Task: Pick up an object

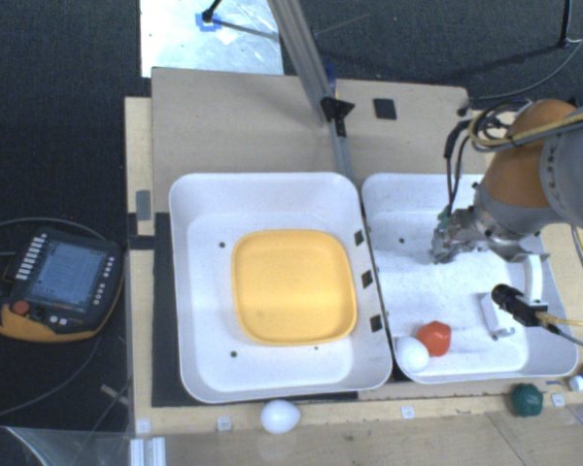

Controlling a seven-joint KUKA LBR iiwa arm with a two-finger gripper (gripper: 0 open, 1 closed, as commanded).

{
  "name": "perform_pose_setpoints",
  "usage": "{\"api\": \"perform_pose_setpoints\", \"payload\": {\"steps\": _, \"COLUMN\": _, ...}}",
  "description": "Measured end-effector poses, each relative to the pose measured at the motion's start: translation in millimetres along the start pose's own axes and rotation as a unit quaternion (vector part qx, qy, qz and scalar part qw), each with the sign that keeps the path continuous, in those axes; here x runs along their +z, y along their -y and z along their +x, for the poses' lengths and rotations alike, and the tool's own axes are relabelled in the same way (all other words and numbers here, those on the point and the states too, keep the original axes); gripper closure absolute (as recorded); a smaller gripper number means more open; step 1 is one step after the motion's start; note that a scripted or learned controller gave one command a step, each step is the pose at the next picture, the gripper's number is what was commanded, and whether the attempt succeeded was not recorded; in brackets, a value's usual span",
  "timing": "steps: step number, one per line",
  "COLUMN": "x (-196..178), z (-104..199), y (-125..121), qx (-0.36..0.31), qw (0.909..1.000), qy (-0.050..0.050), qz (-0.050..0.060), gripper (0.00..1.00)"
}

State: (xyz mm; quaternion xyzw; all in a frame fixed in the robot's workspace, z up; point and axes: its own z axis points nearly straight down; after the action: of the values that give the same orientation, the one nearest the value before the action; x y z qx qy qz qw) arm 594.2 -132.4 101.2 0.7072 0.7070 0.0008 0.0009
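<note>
- Two shallow white bins sit side by side on a tabletop (408, 134), seen from above at a slant.
- The left bin (199, 289) holds a yellow plate (294, 285), lying flat near its middle.
- The right bin (398, 197) holds a red ball (434, 337) near its front edge, with a white ball (412, 354) touching or just beside it at the front left corner.
- The grey arm (564, 168) with its orange band comes in from the right, over the right bin.
- The tool (449, 244) hangs low over the middle of the right bin, well apart from both balls; nothing is visibly held, and I cannot tell how wide it stands.
- A white egg (280, 416) lies on the tabletop just in front of the left bin.
- A dark green ball (527, 399) rests on the tabletop beyond the right bin's front right corner.
- A handheld control pendant (56, 282) lies on the dark floor to the left, with a cable trailing from it.
</note>
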Motion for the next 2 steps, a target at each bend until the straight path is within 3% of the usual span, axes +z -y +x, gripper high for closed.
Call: {"api": "perform_pose_setpoints", "payload": {"steps": 2, "x": -102, "z": -10, "y": 6, "qx": 0.000, "qw": 1.0000, "qy": 0.000, "qz": -0.002, "gripper": 1.00}}
